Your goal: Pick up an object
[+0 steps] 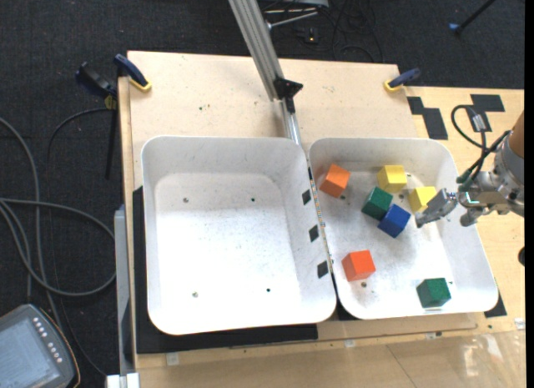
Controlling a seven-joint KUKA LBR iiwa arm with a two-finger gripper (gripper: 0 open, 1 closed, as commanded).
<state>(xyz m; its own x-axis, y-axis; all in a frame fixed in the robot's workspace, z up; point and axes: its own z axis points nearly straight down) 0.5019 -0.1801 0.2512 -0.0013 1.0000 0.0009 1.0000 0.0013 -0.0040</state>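
Watching my gripper (435, 209) hang at the right bin's (471, 249) right side, tips just beside a yellow block (422, 197). Can't tell from this slanted view what state the hand is in, so I'm not calling it. My guess: it's in the approach step, nothing lifted yet. Next move needs a clean drop over 1 block. Trouble is the cluster: blue cube (395, 219), green cube (376, 204) and a 2nd yellow cube (391, 178) sit packed together, touching or nearly so. 2 orange cubes (335, 180) (359, 264) and another green one (433, 292) sit apart, looking easier. Left bin (167, 161) next door.
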